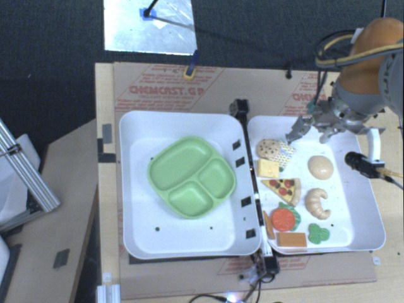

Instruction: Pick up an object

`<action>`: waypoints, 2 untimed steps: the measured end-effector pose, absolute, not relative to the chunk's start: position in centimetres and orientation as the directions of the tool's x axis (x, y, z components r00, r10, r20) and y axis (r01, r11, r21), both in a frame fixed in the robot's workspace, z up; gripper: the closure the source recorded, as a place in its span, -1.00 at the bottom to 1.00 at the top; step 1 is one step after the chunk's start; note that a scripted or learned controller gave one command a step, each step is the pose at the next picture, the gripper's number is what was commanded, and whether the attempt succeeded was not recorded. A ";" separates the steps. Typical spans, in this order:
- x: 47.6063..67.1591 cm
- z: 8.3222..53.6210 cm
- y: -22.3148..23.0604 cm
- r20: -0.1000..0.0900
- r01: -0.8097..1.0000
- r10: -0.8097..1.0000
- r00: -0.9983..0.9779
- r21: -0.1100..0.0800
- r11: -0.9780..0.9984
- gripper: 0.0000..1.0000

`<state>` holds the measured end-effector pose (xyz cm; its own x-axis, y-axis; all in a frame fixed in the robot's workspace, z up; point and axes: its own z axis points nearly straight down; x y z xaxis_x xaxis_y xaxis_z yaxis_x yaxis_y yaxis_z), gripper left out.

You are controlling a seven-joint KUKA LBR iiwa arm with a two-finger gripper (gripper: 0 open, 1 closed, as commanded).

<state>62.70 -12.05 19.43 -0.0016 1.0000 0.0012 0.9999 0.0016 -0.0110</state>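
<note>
White right bin (363, 232) keeps the toy food clustered for grasping; my gripper (312, 131) hangs spread and unloaded just beyond its cookie (268, 148).

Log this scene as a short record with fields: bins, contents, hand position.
left bin: holds a green divided plate
right bin: holds toy food
food items: cookie, cheese slice, pizza slice, bun, croissant, tomato, orange block, green piece
hand: above the far end of the right bin, near the cookie, nothing seen between its fingers
surface: bench under both bins
</note>
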 end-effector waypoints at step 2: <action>62.3 14.2 -11.8 0.001 1.000 1.000 -0.001 -0.004 0.001 -1.00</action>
<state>62.26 -11.82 14.16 -0.0014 1.0000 0.0007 1.0000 0.0014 -0.0037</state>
